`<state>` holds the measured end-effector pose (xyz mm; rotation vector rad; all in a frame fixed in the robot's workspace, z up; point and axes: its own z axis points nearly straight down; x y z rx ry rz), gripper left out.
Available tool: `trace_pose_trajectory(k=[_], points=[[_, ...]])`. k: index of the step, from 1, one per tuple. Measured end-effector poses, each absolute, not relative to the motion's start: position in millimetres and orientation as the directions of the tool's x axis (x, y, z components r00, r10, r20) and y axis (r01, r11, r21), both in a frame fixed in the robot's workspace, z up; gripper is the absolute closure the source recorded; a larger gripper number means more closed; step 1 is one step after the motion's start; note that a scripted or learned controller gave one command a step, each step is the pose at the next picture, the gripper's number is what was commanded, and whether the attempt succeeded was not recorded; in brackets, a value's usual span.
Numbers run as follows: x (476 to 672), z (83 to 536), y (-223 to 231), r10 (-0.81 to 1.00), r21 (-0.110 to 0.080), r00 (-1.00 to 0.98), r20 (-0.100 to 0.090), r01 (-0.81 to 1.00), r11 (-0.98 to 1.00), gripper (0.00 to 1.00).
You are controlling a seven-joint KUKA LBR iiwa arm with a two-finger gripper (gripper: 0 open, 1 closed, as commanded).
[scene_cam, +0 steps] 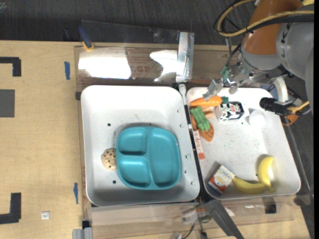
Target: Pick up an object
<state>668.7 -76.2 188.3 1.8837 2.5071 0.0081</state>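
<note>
The arm (294,39) is seen as a thick, rounded body in smooth grey, with a broad orange band (271,14) wrapped around it above the wrist. Yellow and black cables (234,15) are looped in an arc beside the orange part and are led down toward the wrist. Below the grey shell, a cluster of darker metal fittings is carried, with a small green-tinted part among them. The pincer (221,85) is formed of light grey metal pieces; its finer details cannot be made out.
</note>
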Motion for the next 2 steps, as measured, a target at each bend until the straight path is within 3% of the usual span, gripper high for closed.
trace_pose_trajectory(k=[1, 2], points=[[666.4, 88.6, -100.6, 0.916, -0.005, -0.400, 0.004, 0.916, 0.400, 0.00], [670.2, 103.6, -99.4, 0.915, 0.007, -0.404, -0.004, 0.915, 0.404, 1.00]])
